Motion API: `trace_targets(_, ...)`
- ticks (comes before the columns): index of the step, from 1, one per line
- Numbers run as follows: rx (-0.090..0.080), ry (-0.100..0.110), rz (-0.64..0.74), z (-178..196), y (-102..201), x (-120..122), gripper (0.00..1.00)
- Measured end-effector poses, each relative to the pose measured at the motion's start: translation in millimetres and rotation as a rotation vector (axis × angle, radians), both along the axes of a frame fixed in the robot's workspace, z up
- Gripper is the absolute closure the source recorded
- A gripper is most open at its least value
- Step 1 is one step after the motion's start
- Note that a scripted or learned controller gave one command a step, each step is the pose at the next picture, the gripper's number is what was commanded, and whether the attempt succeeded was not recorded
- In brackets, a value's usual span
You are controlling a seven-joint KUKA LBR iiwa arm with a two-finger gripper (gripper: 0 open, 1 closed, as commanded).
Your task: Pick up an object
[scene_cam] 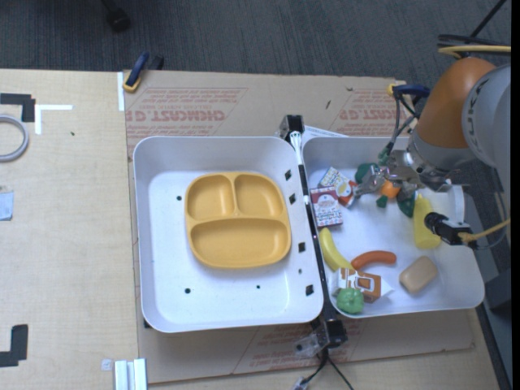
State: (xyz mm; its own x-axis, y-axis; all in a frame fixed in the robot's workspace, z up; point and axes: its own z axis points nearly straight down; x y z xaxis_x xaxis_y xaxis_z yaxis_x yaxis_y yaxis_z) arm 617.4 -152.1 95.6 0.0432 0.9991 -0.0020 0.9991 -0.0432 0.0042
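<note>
Several toys [388, 192] lie crowded beneath the gripper [375, 182] in the right bin [455, 291]

You see a grey arm [490, 120] with a rounded orange band [455, 104] above its wrist. A yellow cable [475, 49] runs along its top, and a black fitting with a yellow lead [448, 228] sits lower down. The gripper [382, 179] looks metallic grey.

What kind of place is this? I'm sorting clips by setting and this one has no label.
Most likely a robotics lab bench for pick-up trials: two white bins clamped over cardboard, a yellow divided plate, toy food such as a banana, and a grey-and-orange arm whose gripper reaches into the right bin.
</note>
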Motion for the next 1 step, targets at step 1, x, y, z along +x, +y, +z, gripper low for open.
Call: trace_targets(1,0.001,0.002,-0.002,8.4,0.5,-0.4,1.0)
